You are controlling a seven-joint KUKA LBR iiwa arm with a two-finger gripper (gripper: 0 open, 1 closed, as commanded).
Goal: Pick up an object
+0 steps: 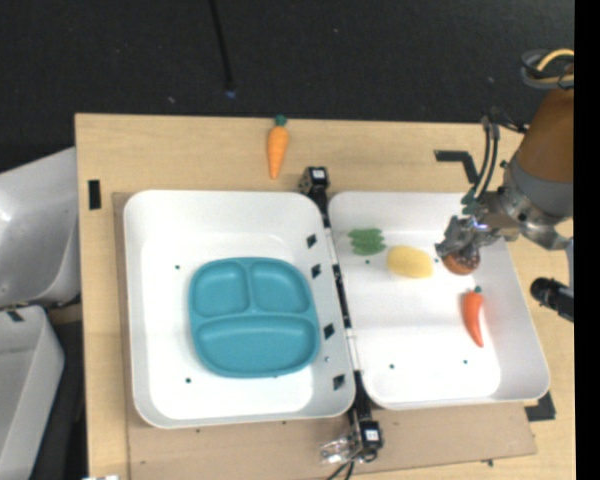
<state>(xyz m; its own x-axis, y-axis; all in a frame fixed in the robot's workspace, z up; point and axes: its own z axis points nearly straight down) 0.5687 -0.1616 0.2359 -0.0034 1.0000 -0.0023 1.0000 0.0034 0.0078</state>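
The right bin (430, 378) holds a green leafy piece (365, 239), a yellow rounded item (410, 262), a small brown-red item (463, 262) and an orange-red chili-like piece (473, 317). My gripper (459, 242) hangs low over the bin's upper right part, directly over the brown-red item and just right of the yellow one. The gripper partly covers the brown-red item, and I cannot tell whether it touches it.
A blue divided plate (252, 315) lies in the left bin (150, 368). An orange carrot (277, 148) rests on the wooden bench (180, 148) behind the bins. The arm's grey and orange body (548, 158) stands above the right bin's far right corner.
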